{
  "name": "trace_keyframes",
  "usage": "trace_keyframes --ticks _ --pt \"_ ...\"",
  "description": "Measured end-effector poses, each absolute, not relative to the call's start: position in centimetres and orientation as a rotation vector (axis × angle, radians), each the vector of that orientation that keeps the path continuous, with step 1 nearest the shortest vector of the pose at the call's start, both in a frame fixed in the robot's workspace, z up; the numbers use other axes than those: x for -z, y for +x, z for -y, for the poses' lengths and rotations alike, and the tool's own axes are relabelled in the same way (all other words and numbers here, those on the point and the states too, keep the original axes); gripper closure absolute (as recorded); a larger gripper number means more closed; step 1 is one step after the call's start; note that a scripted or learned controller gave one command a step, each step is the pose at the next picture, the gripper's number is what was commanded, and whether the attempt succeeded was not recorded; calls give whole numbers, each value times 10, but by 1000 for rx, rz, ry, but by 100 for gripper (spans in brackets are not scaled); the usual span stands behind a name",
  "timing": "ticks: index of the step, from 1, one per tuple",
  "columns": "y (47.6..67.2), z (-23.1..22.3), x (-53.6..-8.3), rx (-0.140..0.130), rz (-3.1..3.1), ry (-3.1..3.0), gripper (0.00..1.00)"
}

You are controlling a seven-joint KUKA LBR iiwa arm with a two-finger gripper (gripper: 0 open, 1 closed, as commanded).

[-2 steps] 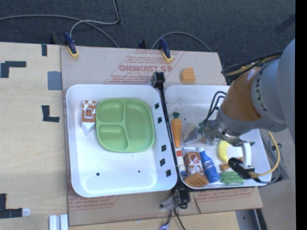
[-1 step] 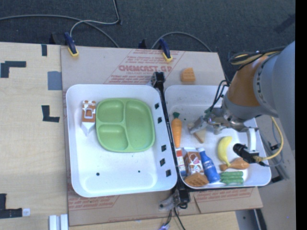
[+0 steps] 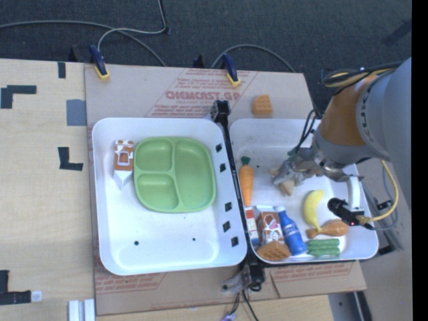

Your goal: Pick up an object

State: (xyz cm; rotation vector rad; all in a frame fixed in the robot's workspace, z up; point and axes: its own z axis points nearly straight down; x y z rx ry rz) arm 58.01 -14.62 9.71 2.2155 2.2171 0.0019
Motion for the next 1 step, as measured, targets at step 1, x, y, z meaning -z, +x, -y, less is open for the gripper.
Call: trace_keyframes --ticks 1 --pt "596 44 -184 -1 -2225 2219 100"
